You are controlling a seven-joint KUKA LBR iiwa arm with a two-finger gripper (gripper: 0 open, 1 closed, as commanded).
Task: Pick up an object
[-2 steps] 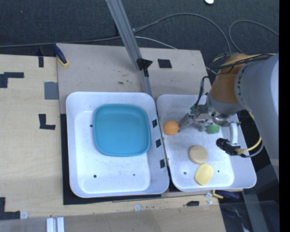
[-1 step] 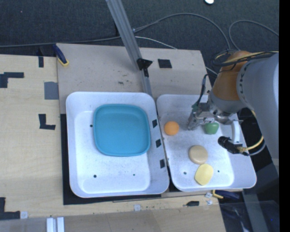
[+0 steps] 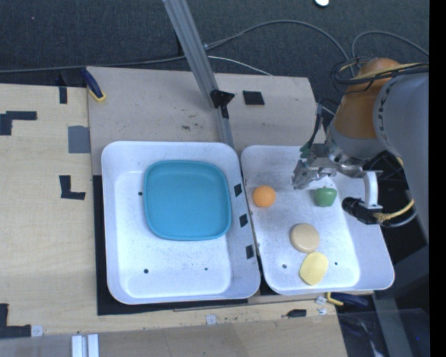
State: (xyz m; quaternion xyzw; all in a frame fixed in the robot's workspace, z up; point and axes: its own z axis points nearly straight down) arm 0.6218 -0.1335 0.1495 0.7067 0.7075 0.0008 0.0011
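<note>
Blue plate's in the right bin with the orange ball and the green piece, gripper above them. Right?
Not quite: the blue plate sits in the left bin. The orange ball and green piece are in the right bin, the gripper above them, per the camera view.

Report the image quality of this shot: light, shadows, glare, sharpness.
Camera view: even, soft overhead light; a bright glare spot at the top edge; faint shadows under the round orange ball and the small green object; overall slightly soft focus, with the grey gripper mildly blurred.
</note>
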